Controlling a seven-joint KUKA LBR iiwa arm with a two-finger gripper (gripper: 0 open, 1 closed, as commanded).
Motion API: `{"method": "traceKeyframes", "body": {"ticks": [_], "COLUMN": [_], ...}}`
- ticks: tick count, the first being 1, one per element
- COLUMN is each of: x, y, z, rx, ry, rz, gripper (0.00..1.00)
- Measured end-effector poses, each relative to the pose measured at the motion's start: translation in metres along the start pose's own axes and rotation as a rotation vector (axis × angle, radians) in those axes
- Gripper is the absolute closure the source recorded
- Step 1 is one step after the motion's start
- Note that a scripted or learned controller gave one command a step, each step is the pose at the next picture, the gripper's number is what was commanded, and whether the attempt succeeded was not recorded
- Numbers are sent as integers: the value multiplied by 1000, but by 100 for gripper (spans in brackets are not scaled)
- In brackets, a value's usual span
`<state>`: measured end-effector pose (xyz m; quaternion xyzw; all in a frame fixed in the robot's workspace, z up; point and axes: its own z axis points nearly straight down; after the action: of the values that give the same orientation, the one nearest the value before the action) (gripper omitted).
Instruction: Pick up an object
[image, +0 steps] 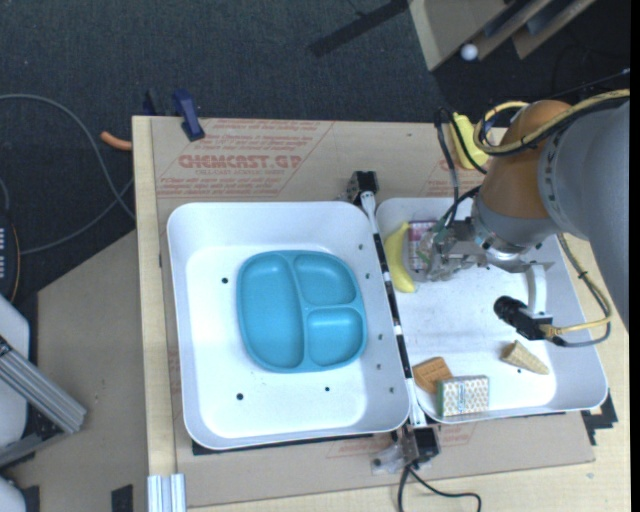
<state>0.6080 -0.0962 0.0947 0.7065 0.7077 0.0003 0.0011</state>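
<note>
My gripper (432, 256) is low in the right bin (470, 320), near its back left corner. A yellow banana (399, 262) lies along the bin's left wall, right beside the gripper on its left. Something small and pinkish (421, 232) shows just behind the gripper; what it is I cannot make out. Near the front of the same bin lie a brown cracker-like piece (430, 373), a speckled green-and-white block (464, 395) and a tan wedge (526, 357). Whether anything sits in the gripper is hidden by its own body.
The left bin (200, 300) holds a blue divided plate (299, 308). A ridge with black clips separates the two bins. The arm's grey body and orange band (530, 150) cover the right bin's back right part.
</note>
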Motion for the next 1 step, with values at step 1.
{"method": "traceKeyframes", "body": {"ticks": [1], "x": [0], "y": [0], "z": [0], "rx": [0], "ry": [0], "rz": [0], "gripper": [0]}}
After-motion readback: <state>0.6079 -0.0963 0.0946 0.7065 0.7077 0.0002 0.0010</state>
